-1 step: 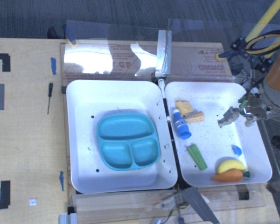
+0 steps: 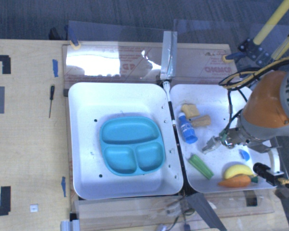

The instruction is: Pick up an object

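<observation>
The right bin (image 2: pixel 216 96) holds several small objects. A blue bottle (image 2: pixel 187 128) lies near its left wall, beside a tan block (image 2: pixel 190 110) and a cork-coloured cylinder (image 2: pixel 201 121). A green cucumber piece (image 2: pixel 201 166) lies at the front left. A yellow banana (image 2: pixel 237 170) and an orange carrot (image 2: pixel 236 180) rest by the front edge. A small blue item (image 2: pixel 244 154) sits close under the arm. My gripper (image 2: pixel 211 145) hangs over bare bin floor in the middle of the right bin, between the bottle and the banana, just above the cucumber piece. I see nothing held in it.
The left bin (image 2: pixel 82 100) carries a light blue three-compartment tray (image 2: pixel 131 144). The grey and orange arm (image 2: pixel 265 110) covers the right bin's right side, with cables behind it. A clear plastic panel (image 2: pixel 115 57) stands behind the bins.
</observation>
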`<state>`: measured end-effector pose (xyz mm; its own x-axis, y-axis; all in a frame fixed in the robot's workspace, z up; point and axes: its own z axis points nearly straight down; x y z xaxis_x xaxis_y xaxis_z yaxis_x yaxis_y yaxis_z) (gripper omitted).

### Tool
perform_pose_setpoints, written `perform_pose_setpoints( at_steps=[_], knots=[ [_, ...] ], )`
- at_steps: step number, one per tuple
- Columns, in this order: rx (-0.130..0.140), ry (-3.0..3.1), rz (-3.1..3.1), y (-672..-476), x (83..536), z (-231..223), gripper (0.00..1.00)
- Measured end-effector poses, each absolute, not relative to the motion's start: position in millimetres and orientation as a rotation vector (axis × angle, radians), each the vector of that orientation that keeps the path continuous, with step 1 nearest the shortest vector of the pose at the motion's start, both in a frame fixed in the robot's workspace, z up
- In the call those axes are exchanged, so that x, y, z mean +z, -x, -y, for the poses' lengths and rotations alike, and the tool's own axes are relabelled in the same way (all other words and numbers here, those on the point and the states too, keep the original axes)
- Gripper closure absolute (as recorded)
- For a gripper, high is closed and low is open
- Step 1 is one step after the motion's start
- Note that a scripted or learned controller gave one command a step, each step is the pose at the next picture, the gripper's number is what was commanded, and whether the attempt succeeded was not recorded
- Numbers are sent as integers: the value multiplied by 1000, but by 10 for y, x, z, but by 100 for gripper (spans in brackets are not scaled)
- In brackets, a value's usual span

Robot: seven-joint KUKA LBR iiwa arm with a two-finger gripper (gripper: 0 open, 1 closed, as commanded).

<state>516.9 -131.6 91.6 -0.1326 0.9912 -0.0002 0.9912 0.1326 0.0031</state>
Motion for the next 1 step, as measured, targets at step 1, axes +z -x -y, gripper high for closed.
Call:
perform_pose_setpoints(
  at_steps=[1],
  knots=[
    [0,-2149,-2297,-4789,934,1007,0]
  ],
)
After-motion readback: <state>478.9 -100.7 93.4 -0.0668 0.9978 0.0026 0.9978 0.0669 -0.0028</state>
